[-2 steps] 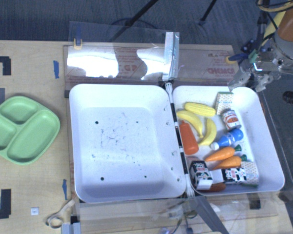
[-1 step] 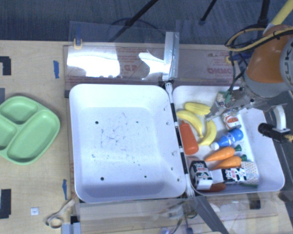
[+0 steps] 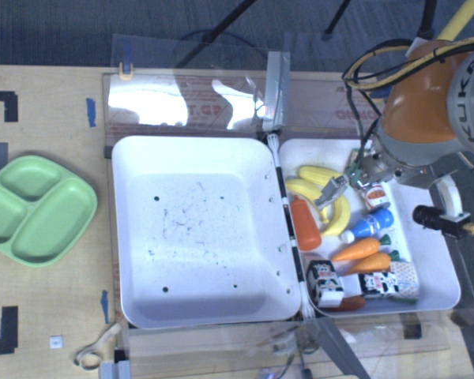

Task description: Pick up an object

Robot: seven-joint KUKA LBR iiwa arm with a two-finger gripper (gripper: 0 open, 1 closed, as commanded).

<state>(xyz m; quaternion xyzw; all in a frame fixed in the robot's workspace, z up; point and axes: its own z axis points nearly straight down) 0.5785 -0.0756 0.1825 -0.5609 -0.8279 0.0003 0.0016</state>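
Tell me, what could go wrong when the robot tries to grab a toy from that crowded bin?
The gripper hangs over the bananas, which lie against the orange-red block, so it might nudge that neighbour or pinch two things. The bananas are curved and may slip out. The toys are packed tight in the right bin, leaving little finger room.

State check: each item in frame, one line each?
end effector: open, low over the bananas, nothing between its fingers
bananas: lying in the right bin, under the end effector
orange block: lying flat by the left wall
blue bottle: on its side
carrots: lying flat, side by side
right bin: holds all the items
green divided plate: upright on the bench
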